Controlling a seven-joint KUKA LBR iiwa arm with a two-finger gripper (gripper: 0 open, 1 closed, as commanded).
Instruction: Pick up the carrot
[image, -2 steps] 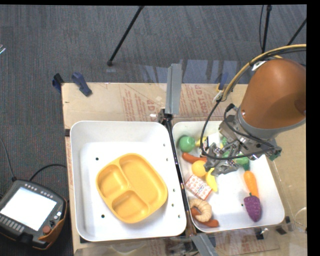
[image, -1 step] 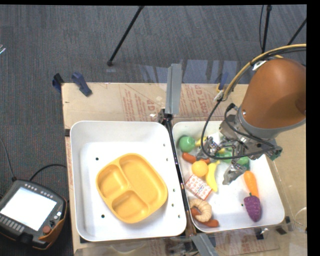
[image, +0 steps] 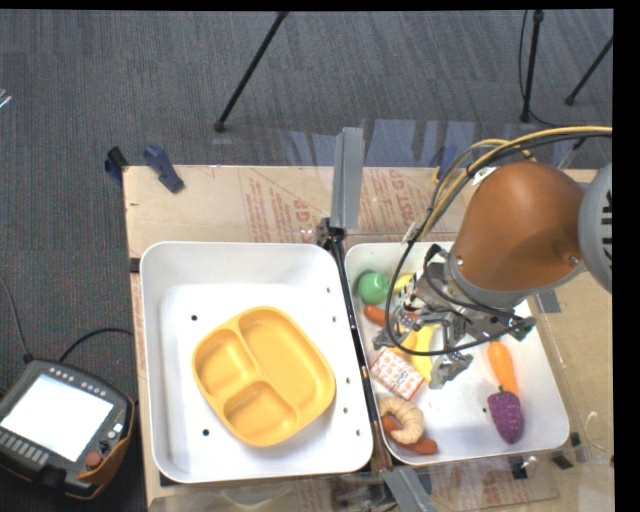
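Carrot (image: 502, 367): you find it just right of the gripper (image: 447, 352), long axis toward the worktop's front.
Jaws: state unclear.

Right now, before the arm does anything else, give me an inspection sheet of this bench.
Surface: two white bins; left bin, right bin.
Job's things: carrot lies in right bin, near its right wall.
Clutter: yellow plate in left bin; purple grapes, green ball, red-and-white box, shrimp in right bin.
Grippers: gripper over right bin, left of carrot, not on it.
Cables: bundle above arm.
Surroundings: pendant on floor, tripod legs.
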